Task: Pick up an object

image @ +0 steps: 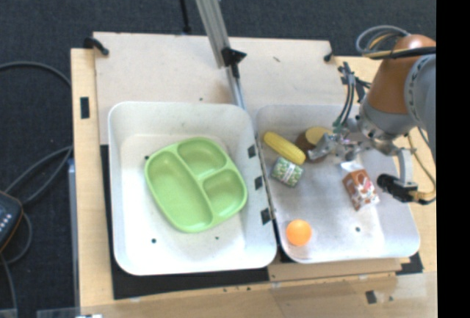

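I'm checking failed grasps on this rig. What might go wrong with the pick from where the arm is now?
1. The hand sits low in the right bin amid a tight cluster: the banana, the small can and a brownish item. It may nudge them aside rather than grip one.
2. The red packet lies just below the wrist, so a sideways move could sweep it.

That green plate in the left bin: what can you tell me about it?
The green plate looks like smooth plastic, a rounded rectangle split into three compartments, one large and two smaller. It lies flat and right side up on the floor of the left bin, turned at a slant to the bin's walls. Nothing else touches it.
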Controlling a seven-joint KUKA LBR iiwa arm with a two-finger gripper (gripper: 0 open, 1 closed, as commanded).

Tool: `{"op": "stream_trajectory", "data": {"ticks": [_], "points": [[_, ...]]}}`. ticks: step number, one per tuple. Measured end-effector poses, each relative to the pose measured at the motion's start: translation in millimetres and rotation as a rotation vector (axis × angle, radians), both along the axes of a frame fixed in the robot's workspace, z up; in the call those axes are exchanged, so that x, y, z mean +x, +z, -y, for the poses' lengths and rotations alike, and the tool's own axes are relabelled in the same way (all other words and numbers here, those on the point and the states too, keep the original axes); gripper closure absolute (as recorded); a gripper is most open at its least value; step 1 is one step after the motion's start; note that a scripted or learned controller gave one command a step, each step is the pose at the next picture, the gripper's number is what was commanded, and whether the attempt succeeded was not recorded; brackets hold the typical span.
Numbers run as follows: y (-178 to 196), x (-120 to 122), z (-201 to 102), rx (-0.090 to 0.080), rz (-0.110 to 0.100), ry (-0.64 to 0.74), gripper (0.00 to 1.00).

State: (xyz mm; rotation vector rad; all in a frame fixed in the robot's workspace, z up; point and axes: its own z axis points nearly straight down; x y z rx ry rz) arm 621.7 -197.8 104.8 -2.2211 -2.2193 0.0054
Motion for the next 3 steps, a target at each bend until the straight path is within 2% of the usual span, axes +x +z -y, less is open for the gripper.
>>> {"op": "stream_trajectory", "data": {"ticks": [1, 2, 3], "points": [[-1.0, 1.4, 1.6, -0.002, 0.007, 0.0, 0.0], [11.1, 2.4, 2.6, -0.003, 0.01, -0.001, 1.0], [69.1, -4.5, -0.3, -0.001, 0.011, -0.001, 1.0]]}}
